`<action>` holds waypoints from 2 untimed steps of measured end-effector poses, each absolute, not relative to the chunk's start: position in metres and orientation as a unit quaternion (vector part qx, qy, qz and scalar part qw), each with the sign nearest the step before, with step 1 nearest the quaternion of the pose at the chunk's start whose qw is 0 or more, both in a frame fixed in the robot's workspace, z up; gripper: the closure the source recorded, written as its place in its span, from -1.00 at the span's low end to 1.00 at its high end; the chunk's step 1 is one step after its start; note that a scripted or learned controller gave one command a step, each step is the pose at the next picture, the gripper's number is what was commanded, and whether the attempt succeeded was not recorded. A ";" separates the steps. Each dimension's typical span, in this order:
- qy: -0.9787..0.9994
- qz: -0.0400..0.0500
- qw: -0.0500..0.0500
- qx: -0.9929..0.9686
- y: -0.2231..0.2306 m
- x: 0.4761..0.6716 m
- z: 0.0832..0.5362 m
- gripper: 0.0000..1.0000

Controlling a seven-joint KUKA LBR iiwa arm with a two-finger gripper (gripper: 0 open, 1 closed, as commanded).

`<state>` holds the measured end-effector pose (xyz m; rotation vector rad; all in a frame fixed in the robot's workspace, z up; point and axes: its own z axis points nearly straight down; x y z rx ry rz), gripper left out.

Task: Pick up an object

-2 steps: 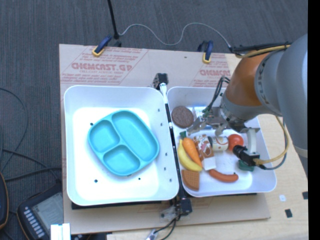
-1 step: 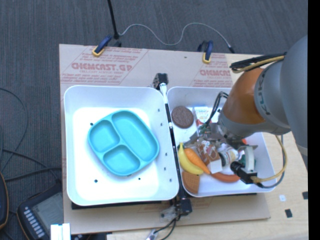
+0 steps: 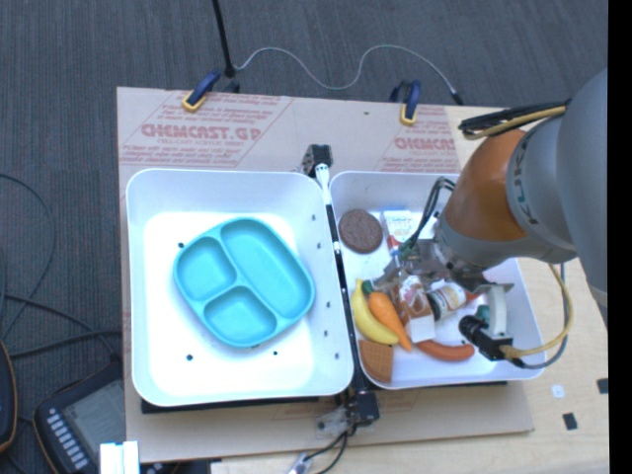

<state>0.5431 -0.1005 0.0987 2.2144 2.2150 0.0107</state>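
The arm (image 3: 513,191) reaches low into the right bin (image 3: 528,314), over a clutter of toy food: carrot (image 3: 388,314), banana (image 3: 363,312), brown disc (image 3: 360,230). I cannot tell how its jaws stand. The left bin (image 3: 138,265) holds a blue tray (image 3: 243,280).

glossy plastic tray (image 3: 243,280), matt cardboard sheet (image 3: 197,136)

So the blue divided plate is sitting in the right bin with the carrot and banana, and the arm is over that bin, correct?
Not quite. The camera view shows the blue divided plate alone in the left bin. The carrot and banana do lie in the right bin, and the arm is over that bin.
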 end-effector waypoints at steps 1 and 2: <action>0.708 0.000 -0.001 0.707 -0.046 0.484 0.184 1.00; 0.708 0.000 0.000 0.706 0.039 0.603 0.184 1.00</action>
